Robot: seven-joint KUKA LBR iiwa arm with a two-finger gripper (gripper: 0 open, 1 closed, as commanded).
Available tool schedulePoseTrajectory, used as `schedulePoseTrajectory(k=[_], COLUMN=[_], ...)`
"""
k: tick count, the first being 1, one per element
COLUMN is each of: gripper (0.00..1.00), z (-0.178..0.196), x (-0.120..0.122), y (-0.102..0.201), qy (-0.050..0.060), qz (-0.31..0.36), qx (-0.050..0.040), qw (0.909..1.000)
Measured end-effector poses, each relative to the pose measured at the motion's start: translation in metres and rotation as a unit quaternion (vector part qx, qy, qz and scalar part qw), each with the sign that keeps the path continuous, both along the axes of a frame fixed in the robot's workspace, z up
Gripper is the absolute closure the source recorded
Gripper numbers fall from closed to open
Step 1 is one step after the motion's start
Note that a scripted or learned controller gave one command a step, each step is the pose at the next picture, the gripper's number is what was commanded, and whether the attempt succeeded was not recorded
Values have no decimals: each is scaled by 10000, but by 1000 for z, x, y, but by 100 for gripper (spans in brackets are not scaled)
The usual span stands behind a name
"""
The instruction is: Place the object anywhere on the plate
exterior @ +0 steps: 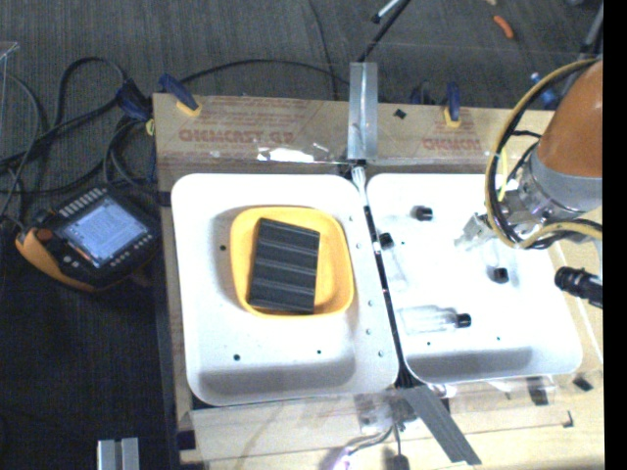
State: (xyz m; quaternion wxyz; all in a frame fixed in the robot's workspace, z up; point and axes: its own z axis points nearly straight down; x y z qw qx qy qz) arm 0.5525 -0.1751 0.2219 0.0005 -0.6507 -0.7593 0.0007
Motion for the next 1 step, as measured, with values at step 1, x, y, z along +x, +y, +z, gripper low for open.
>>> schedulePoseTrajectory(k=[1], gripper=[0], z=[0], x=[0], y=[0], qy=[0], qz=[0], qx=[0], qw=[10000])
